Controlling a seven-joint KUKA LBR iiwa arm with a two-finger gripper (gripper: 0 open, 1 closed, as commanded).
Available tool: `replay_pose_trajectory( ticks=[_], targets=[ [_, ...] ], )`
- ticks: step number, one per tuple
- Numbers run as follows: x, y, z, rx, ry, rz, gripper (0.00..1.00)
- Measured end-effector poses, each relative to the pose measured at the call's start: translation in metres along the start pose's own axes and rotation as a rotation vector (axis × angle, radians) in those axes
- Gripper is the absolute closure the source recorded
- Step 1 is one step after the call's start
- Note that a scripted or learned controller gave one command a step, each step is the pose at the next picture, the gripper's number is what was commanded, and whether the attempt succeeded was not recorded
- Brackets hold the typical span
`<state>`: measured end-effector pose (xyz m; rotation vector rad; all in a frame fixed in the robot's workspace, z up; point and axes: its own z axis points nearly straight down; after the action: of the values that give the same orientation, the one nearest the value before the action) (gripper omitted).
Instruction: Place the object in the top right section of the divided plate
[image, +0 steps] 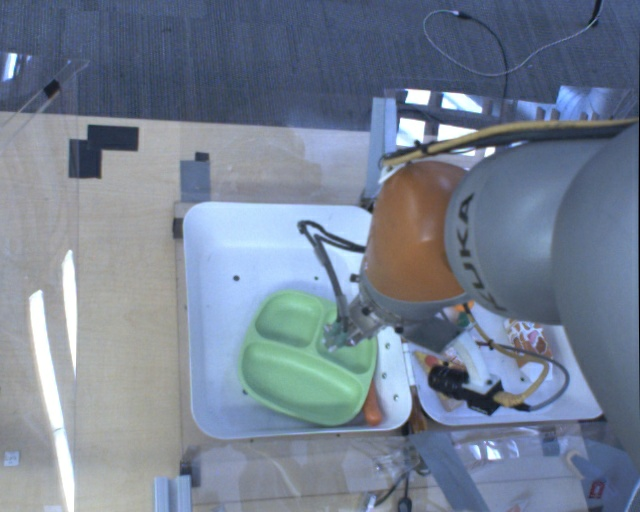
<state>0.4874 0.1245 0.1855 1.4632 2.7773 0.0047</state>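
Note:
A green divided plate (300, 365) lies in the left white bin (230, 260), toward its front right. My gripper (345, 335) hangs low over the plate's upper right compartment, under the orange wrist band. Its tips sit close to the plate's surface. Whether anything is between them I cannot make out. A small orange object (372, 405) lies against the plate's right front rim, at the bin's edge.
The right bin (575, 400) holds several items, among them a patterned white and red piece (527, 338) and small coloured bits (460, 318). The bulky grey arm covers much of that bin. A black cable (322, 245) loops over the left bin's back.

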Motion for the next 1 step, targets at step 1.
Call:
replay_pose_trajectory(
  ticks=[1],
  targets=[
    [-0.0729, -0.0489, 0.0002, -0.001, -0.002, -0.125, 1.0]
  ],
)
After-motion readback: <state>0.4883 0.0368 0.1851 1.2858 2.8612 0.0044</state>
